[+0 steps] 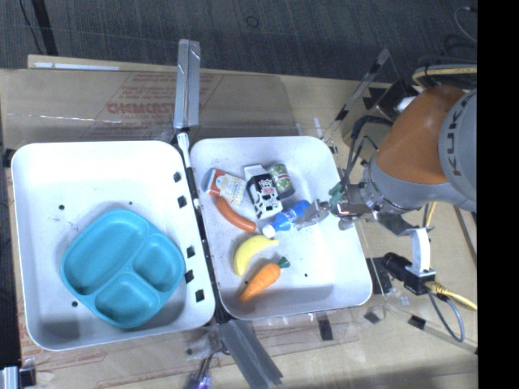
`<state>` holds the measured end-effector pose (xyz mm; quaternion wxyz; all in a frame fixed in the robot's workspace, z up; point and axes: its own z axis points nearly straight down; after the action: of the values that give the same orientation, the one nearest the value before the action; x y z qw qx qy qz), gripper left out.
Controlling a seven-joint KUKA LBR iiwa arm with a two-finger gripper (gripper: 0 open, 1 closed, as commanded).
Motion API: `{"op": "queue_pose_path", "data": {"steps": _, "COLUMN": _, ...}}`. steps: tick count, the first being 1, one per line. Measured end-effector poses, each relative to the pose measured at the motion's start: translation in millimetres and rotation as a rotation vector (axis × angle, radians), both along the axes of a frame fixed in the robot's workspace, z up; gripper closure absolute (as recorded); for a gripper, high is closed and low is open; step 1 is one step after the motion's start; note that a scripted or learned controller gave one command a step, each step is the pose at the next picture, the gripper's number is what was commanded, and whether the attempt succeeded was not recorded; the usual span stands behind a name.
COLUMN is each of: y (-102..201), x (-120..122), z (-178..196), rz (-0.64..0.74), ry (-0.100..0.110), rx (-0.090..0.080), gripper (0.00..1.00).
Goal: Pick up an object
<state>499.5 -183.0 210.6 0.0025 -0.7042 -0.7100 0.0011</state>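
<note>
Gripper [318, 212] sits low in right bin [334, 275], apparently touching blue bottle [292, 215]; open or clenched, cannot tell. Risk: round bottle rolls toward banana [250, 253], grasp misses.

- Left bin [89, 149]: shallow, white, rounded corners; it lies just beside the right bin.
- Right bin [251, 142]: shallow, white, same make.
- Divided plate [122, 267]: blue, three compartments, flat on the left bin's floor toward its near side.
- Metal bar [188, 83]: grey, standing at the far end of the seam between the bins.
- Cardboard sheet [97, 96]: brown, faint red print, under both bins.
- Floor [243, 14]: dark carpet beyond the bench.
</note>
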Motion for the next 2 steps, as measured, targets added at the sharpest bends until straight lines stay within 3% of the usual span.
{"op": "queue_pose_path", "data": {"steps": 1, "y": 42.4, "x": 30.0, "z": -99.8, "rz": 0.009, "ry": 0.001, "rx": 0.000, "gripper": 0.00}}
{"op": "queue_pose_path", "data": {"steps": 2, "y": 19.2, "x": 127.0, "z": -119.1, "rz": 0.079, "ry": -0.002, "rx": -0.001, "gripper": 0.00}}
